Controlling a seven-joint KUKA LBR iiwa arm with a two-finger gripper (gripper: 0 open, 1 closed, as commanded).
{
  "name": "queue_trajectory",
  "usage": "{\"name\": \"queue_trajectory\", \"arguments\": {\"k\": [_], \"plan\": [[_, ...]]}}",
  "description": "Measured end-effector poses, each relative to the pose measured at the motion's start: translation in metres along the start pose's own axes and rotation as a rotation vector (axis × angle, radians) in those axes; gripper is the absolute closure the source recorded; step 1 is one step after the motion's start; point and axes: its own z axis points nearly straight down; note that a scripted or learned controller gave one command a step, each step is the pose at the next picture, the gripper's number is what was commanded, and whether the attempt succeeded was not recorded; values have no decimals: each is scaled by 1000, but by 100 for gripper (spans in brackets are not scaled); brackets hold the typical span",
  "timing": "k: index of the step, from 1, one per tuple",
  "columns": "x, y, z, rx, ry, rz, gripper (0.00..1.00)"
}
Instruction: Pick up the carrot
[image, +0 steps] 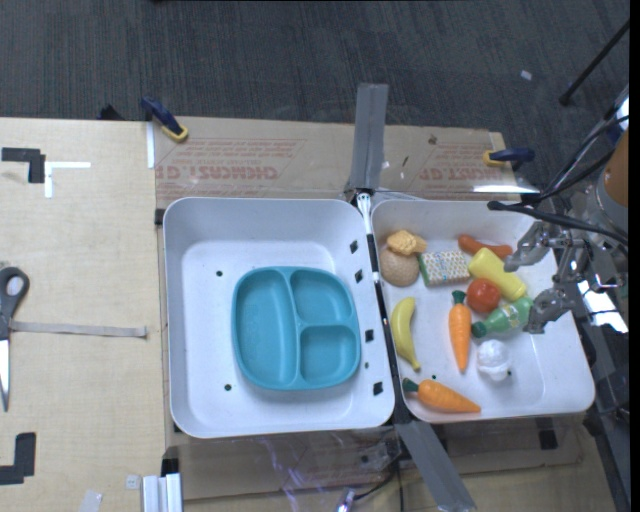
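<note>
Two carrots lie in the right bin (560, 390). One carrot (459, 336) lies lengthwise in the middle with its green top pointing away, and a second carrot (446, 397) rests near the front wall. My gripper (536, 282) hovers over the bin's right side, to the right of both carrots. It is open, its fingers (524, 251) spread with nothing between them. The lower finger is close to a green bottle (502, 318).
Around the carrots lie a banana (403, 333), a red tomato (483, 294), a yellow vegetable (497, 271), a white garlic bulb (492, 358), a cracker (443, 266) and a brown roll (399, 267). The left bin (190, 300) holds a teal divided plate (297, 327).
</note>
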Motion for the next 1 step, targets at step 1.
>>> {"name": "queue_trajectory", "arguments": {"k": [1], "plan": [[-23,36,110,0,1,20,0]]}}
